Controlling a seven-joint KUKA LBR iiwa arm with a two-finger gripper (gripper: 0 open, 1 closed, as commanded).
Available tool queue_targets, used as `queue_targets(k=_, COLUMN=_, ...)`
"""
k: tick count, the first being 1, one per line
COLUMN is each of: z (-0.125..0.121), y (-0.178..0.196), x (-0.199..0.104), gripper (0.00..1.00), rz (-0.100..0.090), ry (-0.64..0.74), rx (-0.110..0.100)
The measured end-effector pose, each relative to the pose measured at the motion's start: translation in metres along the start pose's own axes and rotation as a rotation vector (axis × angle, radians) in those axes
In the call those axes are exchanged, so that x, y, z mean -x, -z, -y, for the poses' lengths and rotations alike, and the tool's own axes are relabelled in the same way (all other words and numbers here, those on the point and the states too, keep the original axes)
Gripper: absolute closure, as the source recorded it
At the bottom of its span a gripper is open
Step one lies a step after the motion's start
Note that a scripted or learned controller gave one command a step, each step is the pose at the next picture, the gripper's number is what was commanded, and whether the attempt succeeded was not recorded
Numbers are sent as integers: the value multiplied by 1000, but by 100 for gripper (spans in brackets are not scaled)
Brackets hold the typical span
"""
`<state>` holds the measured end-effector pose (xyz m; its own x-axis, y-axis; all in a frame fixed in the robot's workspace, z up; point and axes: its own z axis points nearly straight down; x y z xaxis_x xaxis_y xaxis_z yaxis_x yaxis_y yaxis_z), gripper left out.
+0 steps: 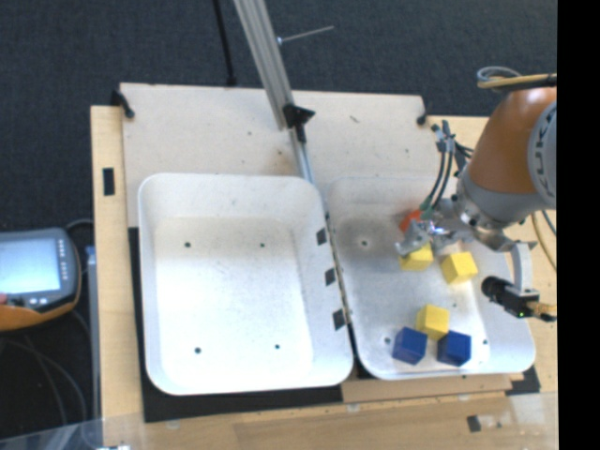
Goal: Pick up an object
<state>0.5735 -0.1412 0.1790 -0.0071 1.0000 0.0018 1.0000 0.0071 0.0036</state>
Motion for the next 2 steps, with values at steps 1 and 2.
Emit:
queue_targets(k=1, z=12, y=18, x=-86, gripper=100, rz=-2, ry=3, rx=-3)
queue_targets(k=2, z=18, y=38, x=-192, gripper=100, rz=-2, ry=4, rx=-2)
